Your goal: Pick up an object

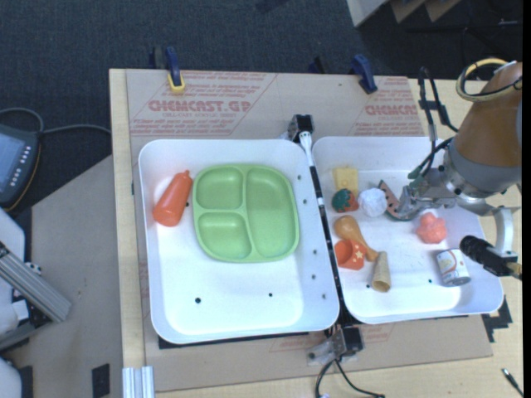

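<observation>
My arm comes in over the right edge of the tabletop, and I work from its near edge outward. In the right bin, closest to the near rim, lies an ice-cream cone, with a small tin can toward the bin's right side. Just past the cone rest an orange-red pepper and a tan butternut squash, touching each other near the bin's left wall. A pink, peach-like piece sits beside my wrist. My jaws are lowered into the middle of this bin, just beside a white crumpled ball; I cannot tell from here whether they are clenched or released, nor whether anything sits between them. Left of the ball is a green and red ball-shaped toy, and farther toward the far rim a yellow block. In the left bin, a green divided plate lies in the middle, and an orange bottle lies tilted beside it near the left wall.
</observation>
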Tool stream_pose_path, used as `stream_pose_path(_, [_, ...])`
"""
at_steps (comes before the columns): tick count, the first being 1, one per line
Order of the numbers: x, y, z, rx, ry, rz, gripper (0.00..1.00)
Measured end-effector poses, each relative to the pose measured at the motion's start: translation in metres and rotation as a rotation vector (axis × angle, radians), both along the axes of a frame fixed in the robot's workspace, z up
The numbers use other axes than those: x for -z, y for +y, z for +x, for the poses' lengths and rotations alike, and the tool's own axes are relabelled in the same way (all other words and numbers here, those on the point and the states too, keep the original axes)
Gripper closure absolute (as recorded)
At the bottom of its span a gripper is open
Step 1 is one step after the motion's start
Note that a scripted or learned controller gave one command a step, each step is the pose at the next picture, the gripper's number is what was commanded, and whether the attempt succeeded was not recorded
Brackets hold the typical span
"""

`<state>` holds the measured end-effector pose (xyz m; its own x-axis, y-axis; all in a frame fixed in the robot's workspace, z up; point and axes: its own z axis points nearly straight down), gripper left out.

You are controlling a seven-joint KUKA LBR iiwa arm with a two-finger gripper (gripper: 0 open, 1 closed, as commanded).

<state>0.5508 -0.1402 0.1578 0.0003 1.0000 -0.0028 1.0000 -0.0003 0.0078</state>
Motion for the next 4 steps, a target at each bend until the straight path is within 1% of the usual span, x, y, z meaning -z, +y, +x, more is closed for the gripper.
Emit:
stream_pose_path(1, [-0.054,-0.011,-0.001,0.001,0.001,0.0,1.0])
stream_pose_path(2, [-0.068,-0.011,0.0,-0.001,0.003,0.001,1.0])
stream_pose_path(3, [-0.06,0.026,0.036,-0.005,0.003,0.002,1.0])
stream_pose_path(4, [-0.057,0.067,0.059,-0.005,0.004,0.003,1.0])
